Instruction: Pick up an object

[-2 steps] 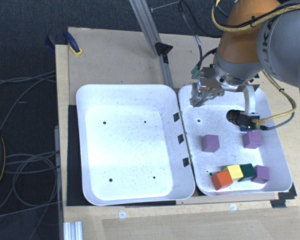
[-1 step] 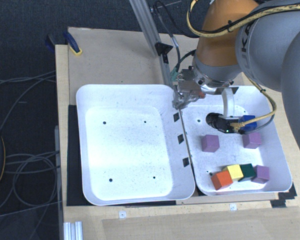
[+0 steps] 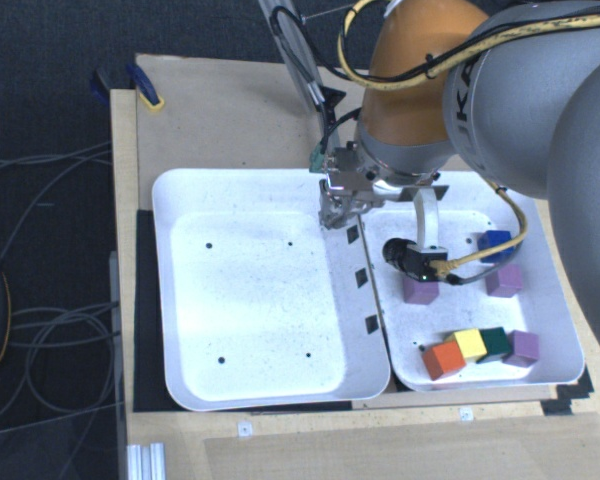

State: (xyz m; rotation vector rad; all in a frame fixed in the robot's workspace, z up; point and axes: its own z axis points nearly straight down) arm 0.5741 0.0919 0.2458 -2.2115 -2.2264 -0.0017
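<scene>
Several small blocks sit in the right bin (image 3: 555, 363), in the lower right of the frame; any one of them could be the thing to pick up. One purple block (image 3: 420, 290) lies near the middle of that bin, just under a black part (image 3: 408, 256) of the arm; another purple block (image 3: 504, 280) lies to its right; a blue block (image 3: 494, 239) sits a bit above that one. Along the bottom wall four more stand in a row, touching each other: an orange block (image 3: 444, 359), a yellow block (image 3: 470, 344), a green block (image 3: 495, 342) and a purple block at the end (image 3: 525, 347); I think they lie there because the low wall stops them from sliding further.

The tool (image 3: 337, 215) hangs over the strip where the two bins meet, near the top middle of the frame; it is well apart from the row of four and not touching any block; I see nothing between its tips, and I cannot tell if it is spread or closed because it looks blurry. The left bin (image 3: 170, 268) has just little dark specks on its floor. Both bins rest on the tan worktop (image 3: 220, 108); the big grey arm (image 3: 540, 98) with its orange band (image 3: 420, 48) comes in from the upper right. My guess is the pick has not started yet.
</scene>
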